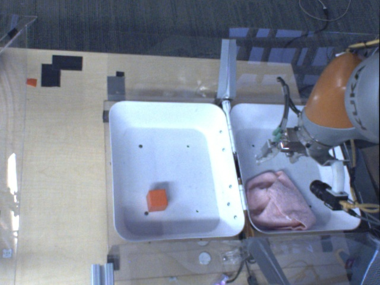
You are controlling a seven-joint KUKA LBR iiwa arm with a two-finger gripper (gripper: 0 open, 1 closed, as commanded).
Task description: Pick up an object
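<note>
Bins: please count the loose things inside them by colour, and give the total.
Orange: 1, the block in the left bin
Pink: 1, the cloth in the right bin
Total: 2

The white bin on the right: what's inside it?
A crumpled pink cloth lies in the right white bin, with the gripper above. Anything beneath the cloth is hidden.

Single fixed camera above the bench (pixel 59 177), angled downward, both white bins (pixel 119 159) in frame
</note>
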